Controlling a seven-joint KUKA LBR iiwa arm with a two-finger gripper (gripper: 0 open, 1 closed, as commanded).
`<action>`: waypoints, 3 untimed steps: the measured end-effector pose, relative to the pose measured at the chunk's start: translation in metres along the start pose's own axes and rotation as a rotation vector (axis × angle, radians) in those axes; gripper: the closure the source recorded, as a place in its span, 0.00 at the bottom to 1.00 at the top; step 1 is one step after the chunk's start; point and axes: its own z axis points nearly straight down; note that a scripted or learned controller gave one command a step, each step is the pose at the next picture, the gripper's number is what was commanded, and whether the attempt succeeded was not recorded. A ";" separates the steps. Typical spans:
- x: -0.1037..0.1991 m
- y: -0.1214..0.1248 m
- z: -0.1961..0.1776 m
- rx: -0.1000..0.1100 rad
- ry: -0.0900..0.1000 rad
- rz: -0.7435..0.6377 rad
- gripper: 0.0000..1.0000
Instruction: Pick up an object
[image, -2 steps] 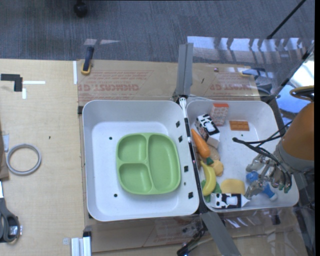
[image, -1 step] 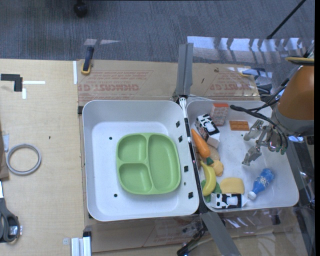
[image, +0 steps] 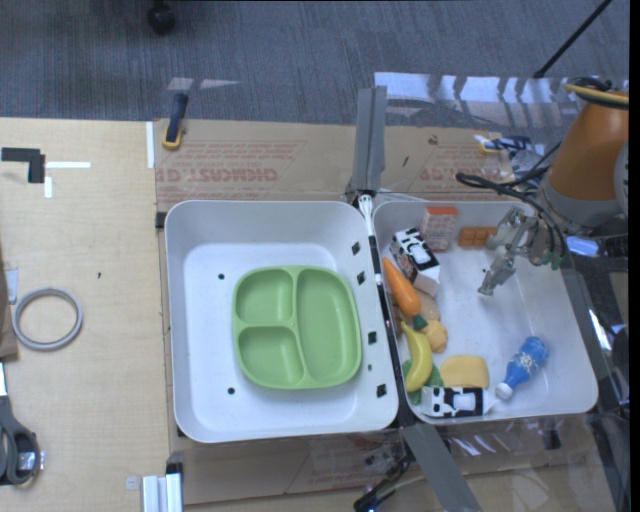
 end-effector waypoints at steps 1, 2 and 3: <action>0.090 -0.047 0.000 0.000 0.003 -0.180 0.00; 0.137 -0.066 0.001 0.000 0.006 -0.002 0.00; 0.146 -0.069 0.000 0.000 0.002 0.026 0.00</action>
